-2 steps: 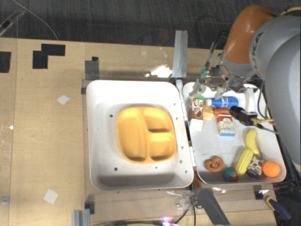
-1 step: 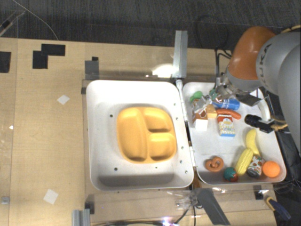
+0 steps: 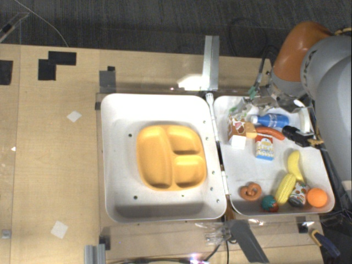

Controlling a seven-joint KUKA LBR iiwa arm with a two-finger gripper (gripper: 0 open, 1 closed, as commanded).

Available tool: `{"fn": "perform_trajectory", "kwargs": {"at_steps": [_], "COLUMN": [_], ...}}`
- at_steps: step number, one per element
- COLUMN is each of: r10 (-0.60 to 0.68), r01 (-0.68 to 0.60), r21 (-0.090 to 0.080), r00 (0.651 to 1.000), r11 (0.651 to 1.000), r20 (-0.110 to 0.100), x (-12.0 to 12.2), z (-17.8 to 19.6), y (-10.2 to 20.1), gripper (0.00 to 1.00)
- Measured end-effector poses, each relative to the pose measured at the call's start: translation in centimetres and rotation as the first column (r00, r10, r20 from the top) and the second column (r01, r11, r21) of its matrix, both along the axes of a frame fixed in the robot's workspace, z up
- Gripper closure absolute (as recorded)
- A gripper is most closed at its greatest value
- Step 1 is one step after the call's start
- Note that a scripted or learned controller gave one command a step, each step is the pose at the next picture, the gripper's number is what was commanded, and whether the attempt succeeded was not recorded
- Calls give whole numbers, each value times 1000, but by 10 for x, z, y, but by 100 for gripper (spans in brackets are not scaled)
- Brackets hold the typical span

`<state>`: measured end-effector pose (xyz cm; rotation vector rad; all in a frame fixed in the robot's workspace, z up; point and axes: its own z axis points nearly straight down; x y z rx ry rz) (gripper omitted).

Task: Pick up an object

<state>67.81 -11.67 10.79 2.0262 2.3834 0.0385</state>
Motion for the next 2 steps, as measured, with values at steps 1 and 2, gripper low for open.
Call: {"fn": "perform_trajectory", "kwargs": {"at_steps": [1, 2], "r10": [90, -465], "r01": [-89, 465], "r21": [-19, 20], "r00": [996, 885], "r11": [996, 885], "r20": [30, 4], "x": [-57, -19], "z": [2, -1], "y": [7, -22], "gripper": [0, 0]}}
